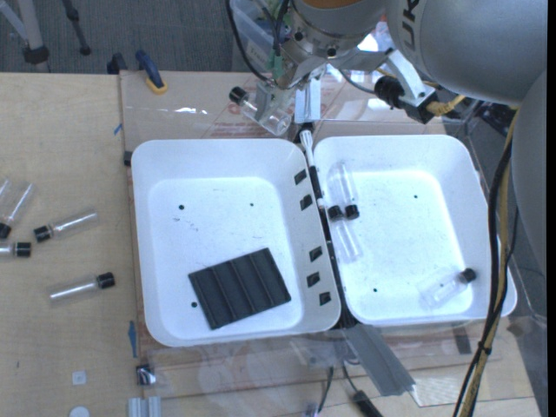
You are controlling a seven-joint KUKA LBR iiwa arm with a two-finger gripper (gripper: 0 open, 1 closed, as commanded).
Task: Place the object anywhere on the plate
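Bench (61,146): tan, stray vials (82,285) at left | left bin (217,159): dark ribbed plate (240,287) | jaws: cannot tell

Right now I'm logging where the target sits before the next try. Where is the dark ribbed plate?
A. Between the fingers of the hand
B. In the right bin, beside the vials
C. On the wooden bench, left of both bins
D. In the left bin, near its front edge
D: the dark ribbed plate lies flat in the left bin, toward its front edge, while the clear vials lie in the right bin.
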